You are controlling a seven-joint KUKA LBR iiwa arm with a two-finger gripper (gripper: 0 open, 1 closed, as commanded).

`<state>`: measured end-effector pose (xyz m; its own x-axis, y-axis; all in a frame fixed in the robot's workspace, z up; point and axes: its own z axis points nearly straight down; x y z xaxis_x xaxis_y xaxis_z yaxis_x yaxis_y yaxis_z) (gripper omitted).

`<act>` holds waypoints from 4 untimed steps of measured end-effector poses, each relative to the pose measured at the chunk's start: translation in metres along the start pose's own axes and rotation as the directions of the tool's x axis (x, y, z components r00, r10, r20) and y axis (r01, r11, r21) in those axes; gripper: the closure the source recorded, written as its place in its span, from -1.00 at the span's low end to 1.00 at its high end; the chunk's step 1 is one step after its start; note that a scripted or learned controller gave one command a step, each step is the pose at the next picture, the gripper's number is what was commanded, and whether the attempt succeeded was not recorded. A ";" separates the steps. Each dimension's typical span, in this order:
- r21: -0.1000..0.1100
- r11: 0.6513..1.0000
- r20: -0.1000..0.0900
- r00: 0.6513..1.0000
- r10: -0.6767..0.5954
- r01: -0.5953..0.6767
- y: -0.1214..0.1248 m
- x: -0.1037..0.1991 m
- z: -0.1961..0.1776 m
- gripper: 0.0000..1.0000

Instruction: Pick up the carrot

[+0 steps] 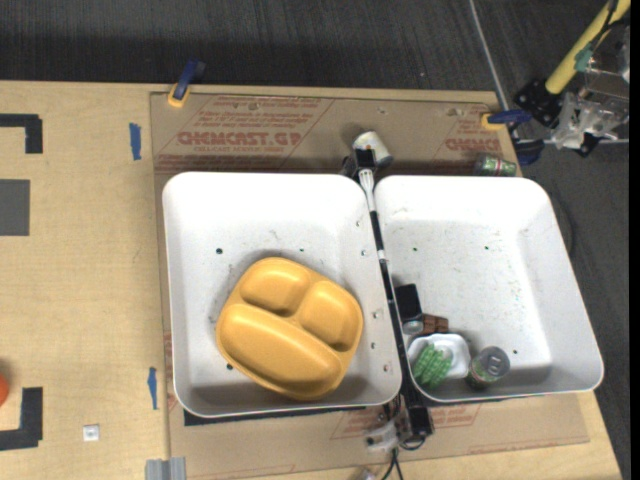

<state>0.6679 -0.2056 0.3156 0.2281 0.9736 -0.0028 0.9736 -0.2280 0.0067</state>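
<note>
Yellow dominates the left bin (190, 268): a big, lumpy, glossy yellow lump (290, 326) sits in its near half. The right bin (520, 218) carries clutter in its near-left corner: a small white dish (452, 346) with something green (432, 361) in it, a can (489, 365) just beside, and a black block (406, 301) behind. And the carrot? I cannot pick it out for sure. A sliver of orange (3, 390) peeks in at the counter's (80, 268) far left edge, well apart from both bins, too cropped to name. My guess is that a carrot here will be light, stiff, smooth and tapered, so it could squirt out of a pinch; best to clamp across the thicker middle, not the tip. The gripper (592, 98) looks parked upper right, beyond the bins among yellow cabling; open or closed, I cannot tell.
</note>
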 end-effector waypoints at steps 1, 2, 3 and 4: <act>-0.003 1.000 0.001 1.000 -0.001 0.001 0.001 0.001 -0.011 1.00; -0.007 1.000 0.003 1.000 -0.002 0.002 0.002 0.001 -0.021 1.00; 0.004 0.855 -0.006 0.855 -0.519 0.519 -0.044 0.028 0.071 1.00; 0.004 0.859 -0.006 0.859 -0.512 0.512 -0.131 0.064 0.117 1.00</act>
